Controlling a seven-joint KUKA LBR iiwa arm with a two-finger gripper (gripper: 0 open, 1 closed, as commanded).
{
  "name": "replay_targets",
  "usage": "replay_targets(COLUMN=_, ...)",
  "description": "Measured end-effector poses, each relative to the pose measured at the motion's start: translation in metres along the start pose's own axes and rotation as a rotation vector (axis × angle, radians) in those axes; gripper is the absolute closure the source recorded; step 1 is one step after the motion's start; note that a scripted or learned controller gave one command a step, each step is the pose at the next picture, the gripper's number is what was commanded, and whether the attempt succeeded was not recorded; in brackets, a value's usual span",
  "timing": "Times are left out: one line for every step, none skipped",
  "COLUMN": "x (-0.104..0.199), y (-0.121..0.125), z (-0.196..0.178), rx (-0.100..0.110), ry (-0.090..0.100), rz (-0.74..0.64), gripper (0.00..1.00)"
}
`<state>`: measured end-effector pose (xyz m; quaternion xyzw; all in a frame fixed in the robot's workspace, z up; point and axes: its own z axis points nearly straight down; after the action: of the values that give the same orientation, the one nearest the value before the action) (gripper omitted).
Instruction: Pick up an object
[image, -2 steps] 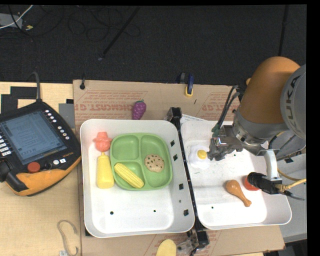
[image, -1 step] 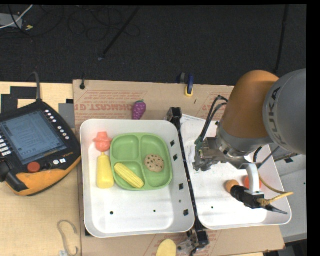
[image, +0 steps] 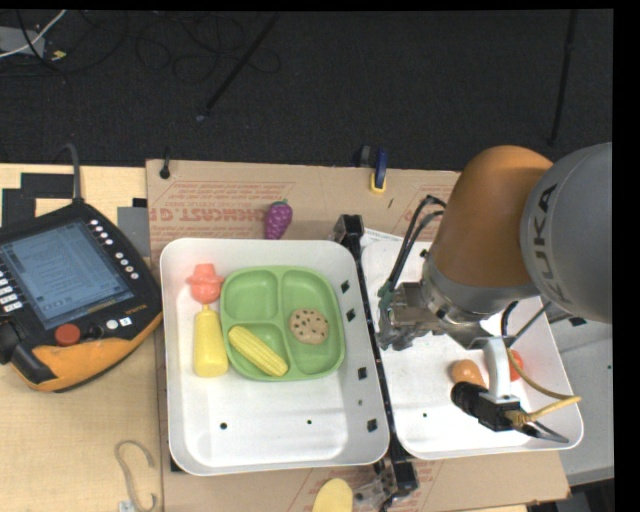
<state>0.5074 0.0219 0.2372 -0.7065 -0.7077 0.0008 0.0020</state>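
While the arm (image: 505, 225) reaches in from the right of the frame, its gripper (image: 400, 318) sits low over the upper left part of the right bin (image: 430, 425), close to the wall shared with the left bin (image: 260, 440). Whether the gripper is open or closed cannot be told from this angle, and nothing is seen to be gripped.

Right bin: one small orange object (image: 465, 372) lies on the floor at centre right, below and to the right of the gripper and apart from it.

Left bin: a green divided plate (image: 250, 295) occupies the upper centre. A cookie (image: 309, 325) rests on its right side. A corn cob (image: 258, 350) lies slanted across its lower left. Which compartment holds each is not clear. A yellow bottle (image: 208, 342) lies just left of the plate, against its rim. A pink toy (image: 204, 283) sits directly above the bottle, at the bin's upper left, and the two appear to touch. The lower half of this bin's floor is bare white.

Outside the bins: a purple grape bunch (image: 278, 218) lies on the cardboard sheet (image: 220, 205) just above the left bin. A yellow item (image: 333, 495) is at the bottom edge of the frame, below the join of the bins. A teach pendant (image: 65, 285) with an orange-and-black casing rests on the bench at the left of the frame.
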Motion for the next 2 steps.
replay_targets(x=-0.001, y=-0.002, z=0.021, rx=0.002, ry=-0.002, rz=0.002, gripper=1.00)
replay_targets(x=0.000, y=0.000, z=0.000, rx=-0.003, ry=-0.001, rz=0.002, gripper=1.00)
